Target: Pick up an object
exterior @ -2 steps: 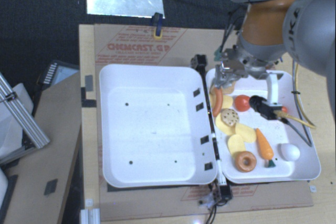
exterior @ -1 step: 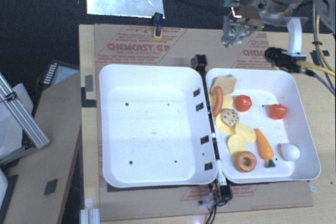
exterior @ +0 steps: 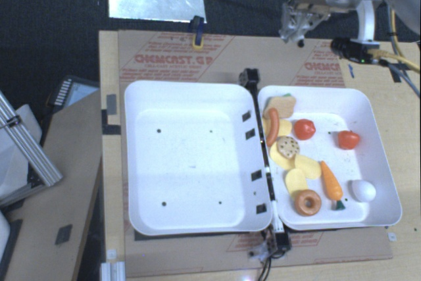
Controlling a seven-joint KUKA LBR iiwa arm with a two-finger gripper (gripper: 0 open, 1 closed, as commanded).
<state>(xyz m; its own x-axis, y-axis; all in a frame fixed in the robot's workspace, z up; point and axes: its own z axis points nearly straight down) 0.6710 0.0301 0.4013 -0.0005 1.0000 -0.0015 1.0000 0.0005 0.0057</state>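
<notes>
- I saw the jaws of the grey arm hanging above the bench's far edge, well apart from the shallow white right-hand bin; I could not tell how far open they were, and nothing showed between them.
- That bin held the toy food: a round red tomato, an orange plastic carrot, a brown ring doughnut and a white egg.
- The shallow white left-hand bin lay just beside it.

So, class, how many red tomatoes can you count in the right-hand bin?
2. One tomato lies mid-bin beside the cookie; the other tomato sits farther right, toward the rim. None seem hidden.
</notes>
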